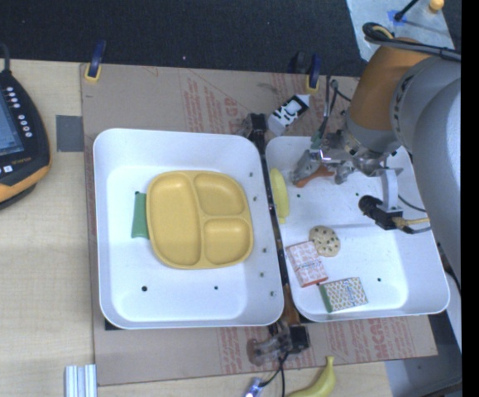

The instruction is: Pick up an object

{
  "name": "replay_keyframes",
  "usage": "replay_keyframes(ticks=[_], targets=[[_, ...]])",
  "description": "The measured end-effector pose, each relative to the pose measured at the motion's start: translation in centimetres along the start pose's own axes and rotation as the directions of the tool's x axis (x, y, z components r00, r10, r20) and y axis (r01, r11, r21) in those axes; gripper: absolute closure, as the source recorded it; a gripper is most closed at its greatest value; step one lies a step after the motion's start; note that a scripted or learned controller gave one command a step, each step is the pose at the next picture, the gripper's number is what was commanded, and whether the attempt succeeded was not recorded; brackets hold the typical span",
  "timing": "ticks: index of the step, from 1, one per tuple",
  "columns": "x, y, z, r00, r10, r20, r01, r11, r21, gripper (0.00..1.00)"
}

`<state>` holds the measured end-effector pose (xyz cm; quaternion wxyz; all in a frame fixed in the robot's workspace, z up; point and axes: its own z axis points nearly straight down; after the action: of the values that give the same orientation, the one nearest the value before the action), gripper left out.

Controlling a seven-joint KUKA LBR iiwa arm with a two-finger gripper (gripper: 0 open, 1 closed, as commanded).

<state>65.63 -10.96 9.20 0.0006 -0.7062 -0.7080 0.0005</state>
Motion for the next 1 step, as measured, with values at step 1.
replay_keyframes(ticks=[1], targets=[[-2.40,0.00,-0.02,1.000,0.000,0.001,0.000,1.000,-0.001,0.00]])
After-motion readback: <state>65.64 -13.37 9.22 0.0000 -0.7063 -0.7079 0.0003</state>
